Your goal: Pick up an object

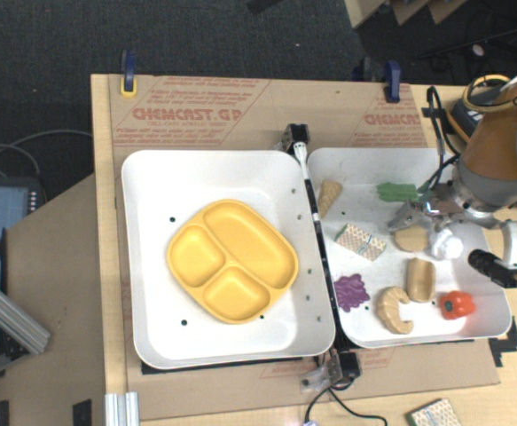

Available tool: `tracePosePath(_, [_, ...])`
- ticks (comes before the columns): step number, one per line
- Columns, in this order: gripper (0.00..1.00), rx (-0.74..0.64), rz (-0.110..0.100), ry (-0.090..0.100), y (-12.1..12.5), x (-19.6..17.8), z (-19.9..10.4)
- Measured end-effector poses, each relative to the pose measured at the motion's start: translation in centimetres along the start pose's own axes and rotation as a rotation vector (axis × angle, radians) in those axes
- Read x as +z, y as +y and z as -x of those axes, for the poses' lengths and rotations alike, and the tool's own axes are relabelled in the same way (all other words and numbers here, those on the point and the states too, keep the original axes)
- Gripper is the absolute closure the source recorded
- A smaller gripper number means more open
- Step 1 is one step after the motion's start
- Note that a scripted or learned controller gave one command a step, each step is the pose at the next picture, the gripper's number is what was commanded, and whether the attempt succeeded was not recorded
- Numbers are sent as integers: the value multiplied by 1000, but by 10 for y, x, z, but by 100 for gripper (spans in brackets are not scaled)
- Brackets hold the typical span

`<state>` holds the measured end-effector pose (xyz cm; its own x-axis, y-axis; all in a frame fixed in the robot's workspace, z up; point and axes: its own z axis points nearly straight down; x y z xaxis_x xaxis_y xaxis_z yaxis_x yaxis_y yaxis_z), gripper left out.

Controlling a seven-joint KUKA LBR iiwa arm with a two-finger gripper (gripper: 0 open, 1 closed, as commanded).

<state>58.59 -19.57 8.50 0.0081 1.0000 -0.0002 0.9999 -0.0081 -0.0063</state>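
The right bin (480,327) holds several small items. A green piece (397,191) lies at the back and a tan piece (329,193) by the left wall. Nearer are a patterned cracker (361,240), purple grapes (350,291), a croissant (394,311), a bread roll (419,280) and a red tomato (457,304). My gripper (415,216) hangs low over the bin's back middle, just below the green piece and right above a flat tan cookie (411,238). A small white item (445,245) sits just right of that cookie, partly under the wrist.
In the left bin (143,238) lies a yellow divided plate (231,260). A black divider with clamps (309,202) runs between the bins. The grey arm with its orange band (497,145) covers the right bin's far right corner.
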Motion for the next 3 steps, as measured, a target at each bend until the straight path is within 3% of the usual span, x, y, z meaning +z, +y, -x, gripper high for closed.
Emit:
tracePosePath(1, [100,-8,8,-1,5,-11,-5])
tracePosePath(2, [0,-7,7,0,5,-10,-5])
tracePosePath(3, [0,-11,4,-1,79,-1,-39])
